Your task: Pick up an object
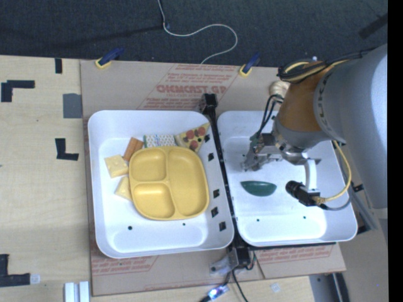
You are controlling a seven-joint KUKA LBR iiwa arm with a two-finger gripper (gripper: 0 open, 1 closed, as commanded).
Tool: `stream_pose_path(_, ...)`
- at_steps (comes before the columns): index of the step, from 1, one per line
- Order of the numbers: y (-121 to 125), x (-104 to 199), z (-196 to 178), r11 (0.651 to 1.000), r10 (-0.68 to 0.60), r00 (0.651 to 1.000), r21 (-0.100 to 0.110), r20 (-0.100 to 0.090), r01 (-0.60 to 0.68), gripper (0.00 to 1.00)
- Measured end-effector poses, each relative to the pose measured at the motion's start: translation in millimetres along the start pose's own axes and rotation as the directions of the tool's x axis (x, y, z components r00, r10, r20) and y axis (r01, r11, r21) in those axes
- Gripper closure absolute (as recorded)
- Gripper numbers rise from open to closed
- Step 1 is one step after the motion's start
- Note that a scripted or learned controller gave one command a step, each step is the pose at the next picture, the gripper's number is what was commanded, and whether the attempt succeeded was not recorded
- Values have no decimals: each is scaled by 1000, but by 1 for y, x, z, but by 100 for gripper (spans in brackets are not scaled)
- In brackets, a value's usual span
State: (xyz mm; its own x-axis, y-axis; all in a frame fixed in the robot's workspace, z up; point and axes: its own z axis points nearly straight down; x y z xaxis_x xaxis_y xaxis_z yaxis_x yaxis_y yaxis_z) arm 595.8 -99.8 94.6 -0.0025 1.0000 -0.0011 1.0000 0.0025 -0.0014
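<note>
Two white bins sit side by side on a cardboard sheet (189, 83) over a pale wood bench (38, 168); dark fabric (82, 11) lies beyond, crossed by a white cable (208, 33). The left bin (101, 131) contains a yellow plate (169, 182) and small items behind it. In the right bin (327, 228), the gripper (255, 159) hangs just above a teal object (259, 187). Finger opening: cannot tell. Nothing is visibly held.
</note>
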Motion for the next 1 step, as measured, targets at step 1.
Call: stream_pose_path(1,-4,3,-43,1000,1,1000,-3,-2,-1,100)
